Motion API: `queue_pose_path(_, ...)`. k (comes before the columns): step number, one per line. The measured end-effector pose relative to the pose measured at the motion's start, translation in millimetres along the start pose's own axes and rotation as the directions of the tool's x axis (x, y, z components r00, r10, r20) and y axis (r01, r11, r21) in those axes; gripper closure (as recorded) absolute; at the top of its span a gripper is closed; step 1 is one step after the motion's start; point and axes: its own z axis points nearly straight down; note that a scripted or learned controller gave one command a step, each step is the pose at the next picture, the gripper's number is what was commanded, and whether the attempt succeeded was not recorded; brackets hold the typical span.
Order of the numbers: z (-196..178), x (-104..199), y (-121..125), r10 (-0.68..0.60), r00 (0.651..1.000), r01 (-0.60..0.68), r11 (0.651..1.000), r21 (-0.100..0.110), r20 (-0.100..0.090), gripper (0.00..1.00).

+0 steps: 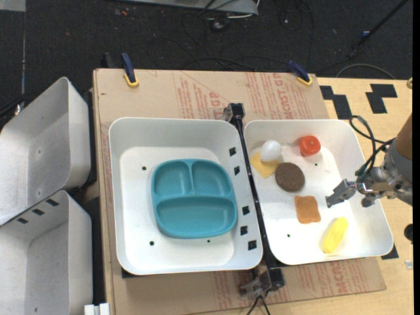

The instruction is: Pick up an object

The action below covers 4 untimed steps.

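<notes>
Teal divided tray [194, 199] in left bin [125, 195], right bin [374, 238] with white egg [270, 151], yellow wedge [263, 167], brown disc [289, 176], red piece [310, 145], tan toast [307, 209], yellow banana [335, 235], tool [344, 193] above right bin near toast, finger state unclear.

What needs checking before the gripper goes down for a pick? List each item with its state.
1. Gripper above the right bin: ok.
2. Gripper carrying nothing: ok, nothing seen between its tips.
3. Target close by: ok, the toast slice and yellow banana lie nearest.
4. Toast slice apart from the brown round cookie: ok.
5. White egg free of the yellow cheese wedge: not ok, they touch.
6. Finger spread: cannot tell.
</notes>
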Motion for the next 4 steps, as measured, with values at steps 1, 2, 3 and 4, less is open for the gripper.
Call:
queue_pose_path(1,-5.8,0.4,2.8,-0.004,1.0,0.004,1.0,-0.011,0.003,0.0)
queue_pose_path(2,54.7,8.8,5.0,-0.002,1.0,0.002,1.0,-0.007,0.001,0.0)
queue_pose_path(3,104.2,0.1,1.8,0.0,1.0,0.0,1.0,-0.008,0.002,0.0)
queue_pose_path(4,117.8,0.5,2.1,-0.002,1.0,0.002,1.0,-0.011,0.001,0.0)
